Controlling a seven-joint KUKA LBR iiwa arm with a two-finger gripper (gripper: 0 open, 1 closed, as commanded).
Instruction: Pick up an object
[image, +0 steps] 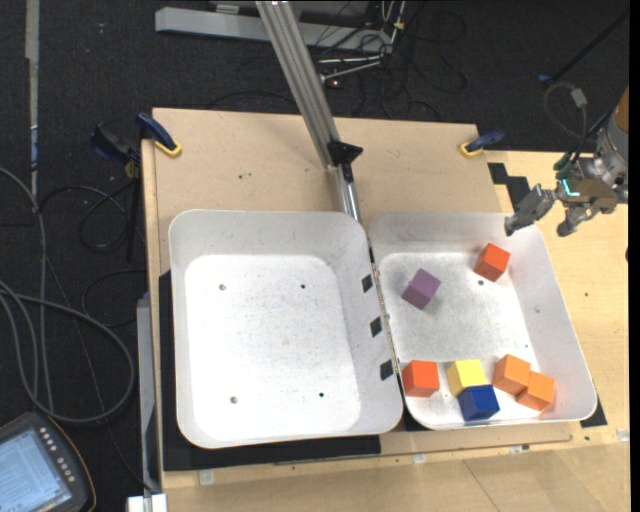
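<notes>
The right bin (560, 310) holds several blocks. An orange block (491, 262) lies near its far right corner and a purple block (421, 288) sits left of it. Along the near edge are an orange block (421, 377), a yellow block (465, 375), a blue block (478, 401) and two more orange blocks (525, 381). My gripper (550, 213) hangs at the right edge above the bin's far right rim, up and right of the orange block. Its two fingers are spread apart with nothing between them.
The left bin (265, 320) lies beside the right one. A metal pole (310, 90) slants down from the top to the gap between the bins. Blue and yellow clamps (150, 130) grip the board's far corners. Cables cover the floor at left.
</notes>
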